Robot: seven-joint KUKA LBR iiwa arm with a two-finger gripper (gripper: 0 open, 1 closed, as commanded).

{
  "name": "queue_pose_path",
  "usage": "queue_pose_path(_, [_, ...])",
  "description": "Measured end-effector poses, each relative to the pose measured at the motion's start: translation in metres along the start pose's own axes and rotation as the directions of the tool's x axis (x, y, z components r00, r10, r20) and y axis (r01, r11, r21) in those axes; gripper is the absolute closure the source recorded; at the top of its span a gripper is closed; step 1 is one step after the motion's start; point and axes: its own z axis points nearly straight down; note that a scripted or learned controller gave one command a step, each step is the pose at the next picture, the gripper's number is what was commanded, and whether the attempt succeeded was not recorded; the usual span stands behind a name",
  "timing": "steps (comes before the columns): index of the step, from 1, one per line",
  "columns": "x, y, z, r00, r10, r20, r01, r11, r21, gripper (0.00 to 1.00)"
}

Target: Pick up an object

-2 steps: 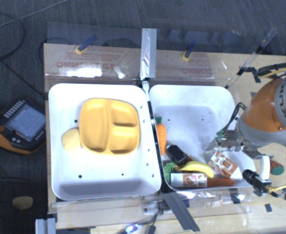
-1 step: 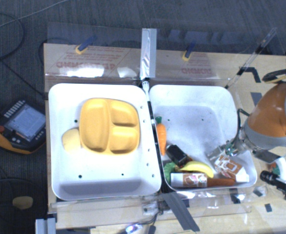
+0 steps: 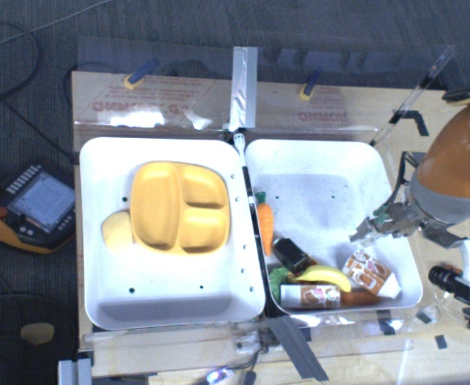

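Arm: grey with an orange band (image 3: pixel 451 163), it reaches in from the right edge over the right bin (image 3: pixel 315 152).
Gripper (image 3: pixel 377 224): it sits low over the right bin's right side, above bare white floor; nothing lies between its fingers, and I cannot tell whether the jaws are spread or pressed together.
Carton (image 3: pixel 370 273): small, white and orange, it lies just below the gripper, near the bin's lower right corner, apart from the fingers.
Banana (image 3: pixel 325 276): yellow, it lies along the bin's lower edge, beside the carton.
Bottle (image 3: pixel 319 297): it lies on its side just below the banana.
Black object (image 3: pixel 292 255): it rests beside the banana's left end.
Carrot (image 3: pixel 265 227): orange, it lies against the bin's left wall.
Left bin (image 3: pixel 107 295): it holds a yellow divided tray (image 3: pixel 179 207) and a pale round object (image 3: pixel 116 231) touching the tray's left side.
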Motion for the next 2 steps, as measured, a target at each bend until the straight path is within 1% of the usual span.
queue_pose_path(1, [0.0,0.0,0.0,1.0,0.0,0.0,0.0,1.0,0.0,0.0])
queue_pose_path(2, [0.002,-0.006,0.083,0.998,-0.07,0.005,0.07,0.998,-0.012,0.0])
